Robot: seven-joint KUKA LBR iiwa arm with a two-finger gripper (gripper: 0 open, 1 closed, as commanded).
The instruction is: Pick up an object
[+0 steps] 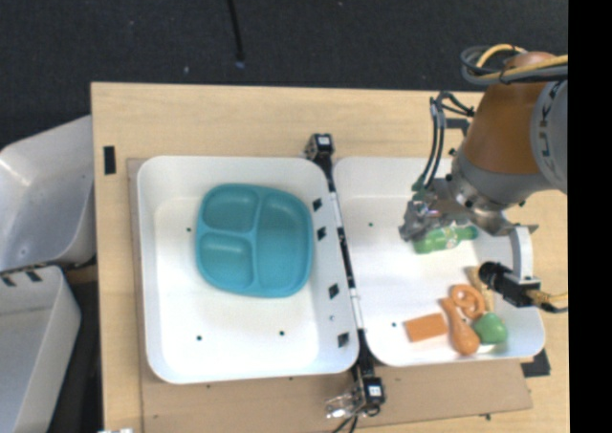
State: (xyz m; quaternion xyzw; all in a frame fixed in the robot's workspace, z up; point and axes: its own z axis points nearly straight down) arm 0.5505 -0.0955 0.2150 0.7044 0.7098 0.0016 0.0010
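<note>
Wood tabletop (115,116), two white bins. Gripper (426,221) low in right bin (382,183), right over green object (442,238); finger state can't tell. Looks light, smooth, maybe slippery; grip its narrow middle.

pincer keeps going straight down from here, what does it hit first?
Most likely the light green translucent object in the right white bin: the pincer sits right over its left end, pointing down. Contact is unclear from this angle.
</note>
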